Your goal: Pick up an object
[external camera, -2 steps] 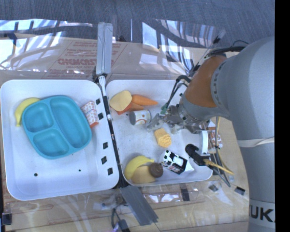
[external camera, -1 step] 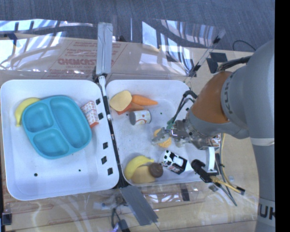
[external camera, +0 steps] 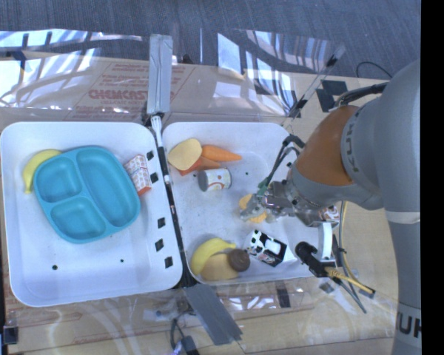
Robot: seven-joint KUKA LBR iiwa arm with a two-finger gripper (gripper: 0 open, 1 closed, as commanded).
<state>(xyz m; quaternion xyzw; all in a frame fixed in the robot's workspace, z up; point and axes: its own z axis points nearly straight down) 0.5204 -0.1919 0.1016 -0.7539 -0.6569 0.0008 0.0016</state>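
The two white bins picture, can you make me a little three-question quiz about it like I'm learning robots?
1. True or false: the blue divided plate lies in the left bin.
2. Which thing touches the carrot in the right bin? A) a tan, potato-like lump B) the black-and-white box C) the blue plate
3. Fill in: the pincer is down over a small ____-coloured thing.

Key: 1 true; 2 A; 3 yellow.
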